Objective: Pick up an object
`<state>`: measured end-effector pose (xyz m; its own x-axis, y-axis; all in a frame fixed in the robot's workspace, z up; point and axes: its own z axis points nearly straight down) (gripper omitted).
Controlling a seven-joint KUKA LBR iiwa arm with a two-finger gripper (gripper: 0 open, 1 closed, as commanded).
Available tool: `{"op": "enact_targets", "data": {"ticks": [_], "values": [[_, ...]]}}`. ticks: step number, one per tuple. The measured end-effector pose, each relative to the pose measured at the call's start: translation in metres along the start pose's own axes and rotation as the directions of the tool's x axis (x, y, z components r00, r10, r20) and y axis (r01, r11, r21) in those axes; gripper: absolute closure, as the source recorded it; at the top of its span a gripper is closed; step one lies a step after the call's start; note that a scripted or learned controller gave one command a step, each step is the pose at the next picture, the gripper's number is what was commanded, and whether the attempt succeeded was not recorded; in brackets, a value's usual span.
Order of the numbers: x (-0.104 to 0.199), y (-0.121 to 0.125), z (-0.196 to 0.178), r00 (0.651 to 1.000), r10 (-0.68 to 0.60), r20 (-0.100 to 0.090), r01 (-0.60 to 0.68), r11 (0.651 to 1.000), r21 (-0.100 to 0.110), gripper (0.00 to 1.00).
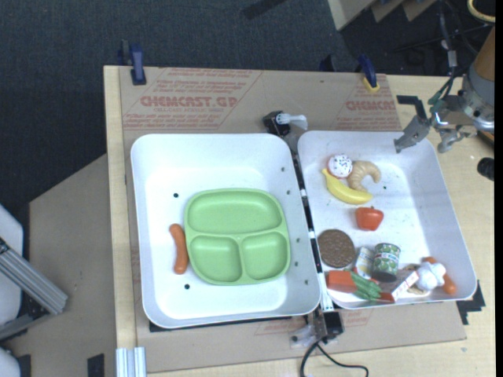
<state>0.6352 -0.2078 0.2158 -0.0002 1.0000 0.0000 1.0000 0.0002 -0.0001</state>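
Observation:
The right bin (440, 187) holds a yellow banana (346, 190), a tan croissant (364, 173), a small white sprinkled ball (340, 165), a red pepper (369, 218), a brown cookie (336, 247), a green-labelled can (386, 259) and a pile of small toys at its front edge (393, 283). My gripper (428, 130) hangs open above the bin's back right corner, with nothing between its fingers. It is well to the right of the croissant and behind it.
In the left bin (157, 171) lie a green divided plate (236, 236) and an orange hot dog (180, 248). A black-and-white fitting (284, 122) sits behind the bins' joint. Blue clamps (137, 63) hold the brown board at the back.

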Motion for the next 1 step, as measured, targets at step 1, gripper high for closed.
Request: {"op": "enact_targets", "data": {"ticks": [1], "values": [[0.045,-0.0279,0.0487,1.0,-0.003,-0.004,0.003,1.0,0.008,0.0]]}}
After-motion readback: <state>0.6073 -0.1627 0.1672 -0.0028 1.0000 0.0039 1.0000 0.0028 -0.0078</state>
